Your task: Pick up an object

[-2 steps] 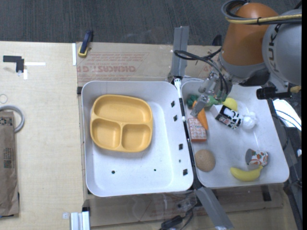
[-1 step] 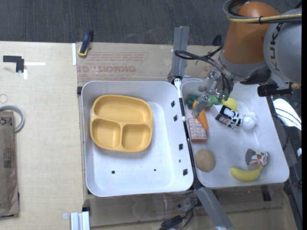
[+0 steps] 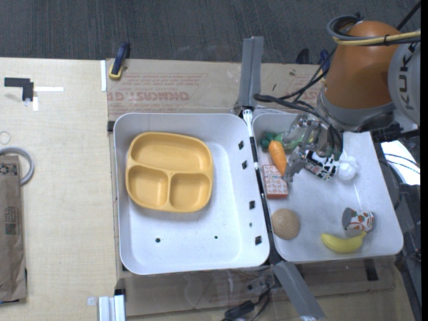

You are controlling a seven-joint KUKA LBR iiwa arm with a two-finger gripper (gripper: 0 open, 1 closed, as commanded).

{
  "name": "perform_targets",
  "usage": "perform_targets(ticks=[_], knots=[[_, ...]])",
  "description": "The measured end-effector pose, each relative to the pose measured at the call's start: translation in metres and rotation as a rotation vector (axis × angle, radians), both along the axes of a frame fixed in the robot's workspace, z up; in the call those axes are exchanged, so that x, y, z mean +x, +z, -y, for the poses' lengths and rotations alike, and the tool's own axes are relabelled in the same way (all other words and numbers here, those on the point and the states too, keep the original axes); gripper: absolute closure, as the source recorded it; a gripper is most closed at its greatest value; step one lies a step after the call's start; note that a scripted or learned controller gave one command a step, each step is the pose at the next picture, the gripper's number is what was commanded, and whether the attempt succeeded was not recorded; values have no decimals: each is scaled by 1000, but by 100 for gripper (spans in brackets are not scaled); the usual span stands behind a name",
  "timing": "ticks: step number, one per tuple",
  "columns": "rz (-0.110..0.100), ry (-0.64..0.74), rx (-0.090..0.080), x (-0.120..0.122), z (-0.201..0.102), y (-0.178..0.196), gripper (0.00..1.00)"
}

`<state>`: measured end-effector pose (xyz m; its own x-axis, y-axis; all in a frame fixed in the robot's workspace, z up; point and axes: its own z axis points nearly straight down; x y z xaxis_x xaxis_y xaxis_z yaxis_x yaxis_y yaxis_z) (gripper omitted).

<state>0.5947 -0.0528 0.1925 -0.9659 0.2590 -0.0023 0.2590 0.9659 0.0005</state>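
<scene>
The gripper (image 3: 302,154) hangs low in the right bin (image 3: 382,194), just beside the carrot (image 3: 277,156); whether it is clenched or released cannot be told, since the arm's orange band (image 3: 358,65) and cables crowd over it. A black-and-white toy (image 3: 322,166) lies partly hidden beneath it. The banana (image 3: 342,242), brown ball (image 3: 285,223) and pink box (image 3: 274,181) lie free. A yellow tray (image 3: 170,172) sits in the left bin (image 3: 194,246).

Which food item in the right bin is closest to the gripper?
The carrot, directly beside the gripper. The brown round item and the banana lie farther away, toward the bin's near edge.
</scene>
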Motion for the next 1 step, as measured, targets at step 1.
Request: perform_targets(ticks=[1], knots=[[3, 239, -2, 51, 45, -84, 0]])
